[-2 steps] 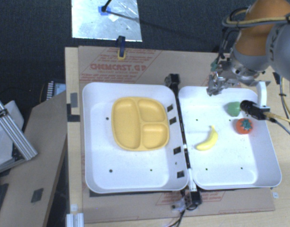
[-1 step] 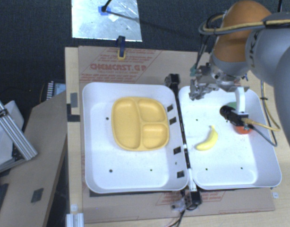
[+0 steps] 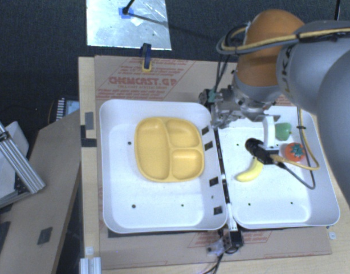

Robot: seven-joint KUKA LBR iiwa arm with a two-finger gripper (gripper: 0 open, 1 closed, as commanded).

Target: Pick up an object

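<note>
The gripper (image 3: 222, 116) hangs at the right bin's (image 3: 277, 205) far left corner, apart from the banana (image 3: 249, 172); its grip cannot be told.

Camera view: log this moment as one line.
claw: over far-left corner of right shallow white bin | contents: yellow banana, green object, orange-red round fruit | left white bin: yellow three-compartment tray

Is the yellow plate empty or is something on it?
Empty: the plate shows only bare yellow in all three compartments.

Yellow banana (image 3: 249, 173), green block (image 3: 283, 131) and orange-red fruit (image 3: 293, 151) lie in right bin (image 3: 277, 213).
</note>
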